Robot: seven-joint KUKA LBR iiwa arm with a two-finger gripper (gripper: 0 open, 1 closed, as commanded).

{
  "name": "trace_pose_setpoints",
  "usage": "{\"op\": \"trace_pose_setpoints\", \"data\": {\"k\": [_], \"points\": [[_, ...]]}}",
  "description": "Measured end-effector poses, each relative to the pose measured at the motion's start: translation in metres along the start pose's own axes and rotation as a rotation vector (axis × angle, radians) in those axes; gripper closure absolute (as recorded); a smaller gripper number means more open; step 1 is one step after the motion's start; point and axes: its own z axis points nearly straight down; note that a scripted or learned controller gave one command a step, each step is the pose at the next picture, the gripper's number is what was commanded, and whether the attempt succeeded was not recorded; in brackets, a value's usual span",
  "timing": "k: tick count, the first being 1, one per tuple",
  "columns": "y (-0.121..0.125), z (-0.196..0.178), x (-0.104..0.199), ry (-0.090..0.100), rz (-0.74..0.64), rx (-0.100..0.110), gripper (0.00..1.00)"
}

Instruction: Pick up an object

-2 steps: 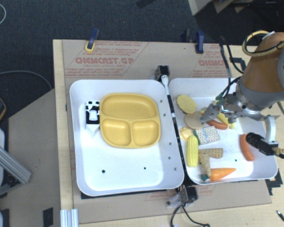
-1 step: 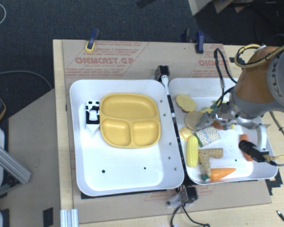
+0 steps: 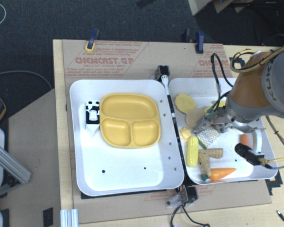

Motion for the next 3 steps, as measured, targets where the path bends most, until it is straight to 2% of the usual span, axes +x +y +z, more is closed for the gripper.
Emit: {"op": "trace_pose_setpoints", "data": {"k": [1,2,3], "points": [[0.001,-0.012,0.0,-0.001,0.001,-0.005,1.0],[0.0,-0.075,-0.004,-0.005,0.0,-0.013,1.0],[-0.003,-0.12,-0.002,-0.004,-0.001,-0.012,1.0]]}}
